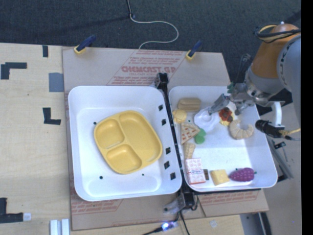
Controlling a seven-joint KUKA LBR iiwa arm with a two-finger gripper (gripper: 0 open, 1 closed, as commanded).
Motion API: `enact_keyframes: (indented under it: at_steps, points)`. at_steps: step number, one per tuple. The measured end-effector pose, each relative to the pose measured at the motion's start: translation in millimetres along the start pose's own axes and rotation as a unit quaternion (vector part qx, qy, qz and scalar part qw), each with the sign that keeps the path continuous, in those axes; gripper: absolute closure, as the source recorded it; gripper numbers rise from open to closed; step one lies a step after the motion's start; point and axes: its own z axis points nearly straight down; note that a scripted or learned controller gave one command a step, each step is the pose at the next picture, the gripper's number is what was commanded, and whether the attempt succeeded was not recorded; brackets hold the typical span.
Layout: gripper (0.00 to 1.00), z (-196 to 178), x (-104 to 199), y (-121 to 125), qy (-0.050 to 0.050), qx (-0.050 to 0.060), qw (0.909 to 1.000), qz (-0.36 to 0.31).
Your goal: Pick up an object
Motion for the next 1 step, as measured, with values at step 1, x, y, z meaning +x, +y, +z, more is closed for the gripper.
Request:
enact_keyframes:
  at_steps: [1]
  points:
    - [0.0, 54.1, 8.7, -6.7, 0.0, 0.0, 1.0, 0.0]
